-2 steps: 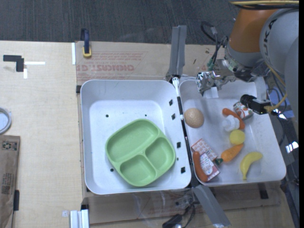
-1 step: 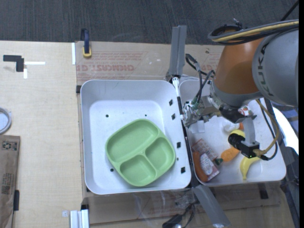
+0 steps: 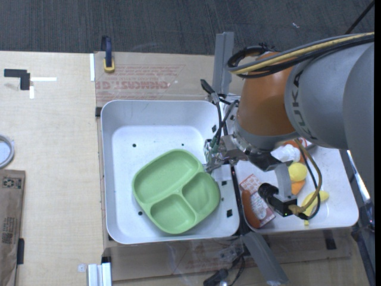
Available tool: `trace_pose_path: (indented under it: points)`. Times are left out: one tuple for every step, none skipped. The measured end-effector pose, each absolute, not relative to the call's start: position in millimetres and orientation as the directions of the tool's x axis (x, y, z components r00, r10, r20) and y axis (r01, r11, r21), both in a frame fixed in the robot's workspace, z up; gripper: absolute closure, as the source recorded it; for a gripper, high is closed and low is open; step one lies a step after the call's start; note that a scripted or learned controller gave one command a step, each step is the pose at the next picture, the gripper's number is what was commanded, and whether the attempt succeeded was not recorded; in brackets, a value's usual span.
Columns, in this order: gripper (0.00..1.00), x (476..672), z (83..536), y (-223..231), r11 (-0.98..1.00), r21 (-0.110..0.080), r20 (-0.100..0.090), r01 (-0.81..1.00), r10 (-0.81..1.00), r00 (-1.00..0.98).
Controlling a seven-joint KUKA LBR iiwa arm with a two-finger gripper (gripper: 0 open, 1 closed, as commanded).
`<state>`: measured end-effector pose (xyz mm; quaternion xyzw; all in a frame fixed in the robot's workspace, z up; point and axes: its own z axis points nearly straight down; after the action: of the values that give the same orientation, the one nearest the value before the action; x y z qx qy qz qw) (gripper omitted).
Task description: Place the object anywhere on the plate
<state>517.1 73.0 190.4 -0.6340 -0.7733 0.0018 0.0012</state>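
A light green plate point(image 3: 176, 191) with three compartments lies in the left white bin point(image 3: 119, 159), toward its front right. Nothing rests on the plate. The grey arm with its orange band point(image 3: 268, 106) reaches in from the right, over the wall between the two bins. My gripper point(image 3: 215, 154) hangs just past the plate's upper right rim, small and dark under the wrist. In the right bin point(image 3: 339, 216) lie a red-brown packet point(image 3: 256, 202), a round yellow object point(image 3: 297, 171), an orange piece point(image 3: 297, 187) and a white crumpled item point(image 3: 286, 153), partly hidden by the arm.
A yellow banana-like object point(image 3: 314, 201) lies at the right bin's front. Cables point(image 3: 309, 43) run off the arm to the upper right. A blue-handled clamp point(image 3: 107, 53) holds cardboard behind the left bin. A tape roll point(image 3: 5, 152) sits at the far left of the bench.
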Motion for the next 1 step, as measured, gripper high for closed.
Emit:
trace_pose_path:
  points:
    - [1.0, 489.1, 190.6, 69.9, 0.356, -0.004, 0.0, 0.934, 0.934, -0.356]
